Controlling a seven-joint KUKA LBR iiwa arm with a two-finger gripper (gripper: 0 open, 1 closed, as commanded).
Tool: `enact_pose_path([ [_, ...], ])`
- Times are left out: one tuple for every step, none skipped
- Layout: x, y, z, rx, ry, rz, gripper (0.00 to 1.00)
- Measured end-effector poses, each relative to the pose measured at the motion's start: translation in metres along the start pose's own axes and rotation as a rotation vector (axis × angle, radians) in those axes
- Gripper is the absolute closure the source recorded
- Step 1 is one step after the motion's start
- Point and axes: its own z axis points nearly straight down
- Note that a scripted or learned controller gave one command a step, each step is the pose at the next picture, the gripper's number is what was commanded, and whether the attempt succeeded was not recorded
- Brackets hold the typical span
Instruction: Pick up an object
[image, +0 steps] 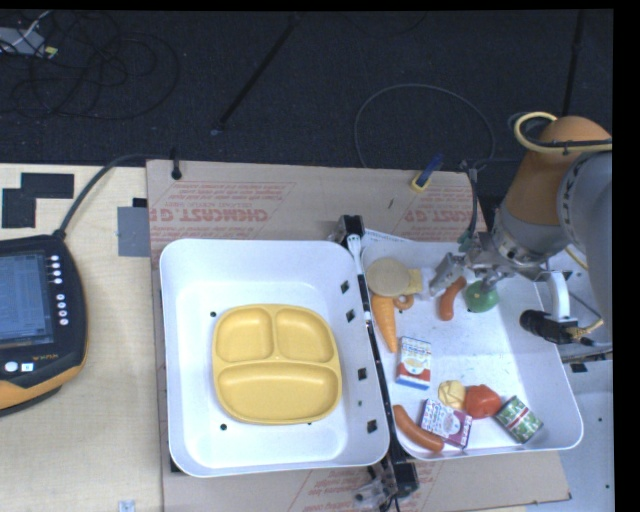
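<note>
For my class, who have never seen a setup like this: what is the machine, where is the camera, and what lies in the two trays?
This is one photo, taken from a camera fixed above a bench and looking down at a slant. The grey machine with the orange band is a robot arm reaching in from the right. Its pincer hangs over the right bin, by a small sausage and a green item. Whether it holds anything is unclear. That bin also has a carrot, a tomato, a can and small cartons. The left bin holds a yellow divided plate.

Arm (560, 190) cut off at right; green object (482, 296) partly hidden.
</note>
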Motion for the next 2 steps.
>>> enact_pose_path([
  [0.0106,-0.0032,0.0392,0.014,0.004,0.001,0.0],
  [0.0104,-0.0041,0.0306,0.023,0.005,-0.003,1.0],
])
